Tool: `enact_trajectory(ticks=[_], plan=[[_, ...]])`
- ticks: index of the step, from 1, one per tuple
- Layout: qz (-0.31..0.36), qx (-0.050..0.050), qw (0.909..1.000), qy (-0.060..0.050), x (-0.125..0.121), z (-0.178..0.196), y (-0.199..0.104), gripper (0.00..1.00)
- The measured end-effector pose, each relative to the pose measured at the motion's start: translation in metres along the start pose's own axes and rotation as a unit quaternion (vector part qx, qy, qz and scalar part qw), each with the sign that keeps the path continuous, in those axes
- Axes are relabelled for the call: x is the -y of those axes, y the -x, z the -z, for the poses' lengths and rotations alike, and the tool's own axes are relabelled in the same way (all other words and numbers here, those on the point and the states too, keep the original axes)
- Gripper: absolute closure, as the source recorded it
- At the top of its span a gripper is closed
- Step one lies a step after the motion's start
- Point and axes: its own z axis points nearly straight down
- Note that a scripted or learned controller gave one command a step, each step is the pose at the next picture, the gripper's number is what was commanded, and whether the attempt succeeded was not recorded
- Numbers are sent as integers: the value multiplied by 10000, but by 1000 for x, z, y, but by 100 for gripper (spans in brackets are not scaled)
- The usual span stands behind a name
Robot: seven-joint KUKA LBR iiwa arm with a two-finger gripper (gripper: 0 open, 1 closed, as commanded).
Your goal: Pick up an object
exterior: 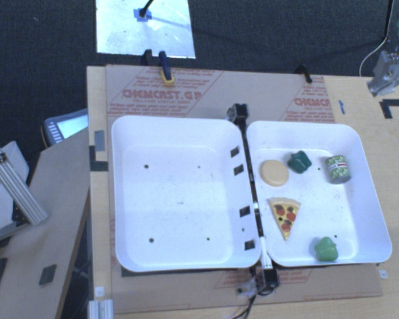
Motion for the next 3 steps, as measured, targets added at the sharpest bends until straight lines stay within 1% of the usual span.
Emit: enact_trajectory(ticks=[1, 2, 3], plan=[[8, -2, 10000, -38, -3, -20, -91, 100], [16, -7, 10000, -32, 13, -5, -195, 100], [-9, 10, 10000, -76, -9, -78, -267, 100]])
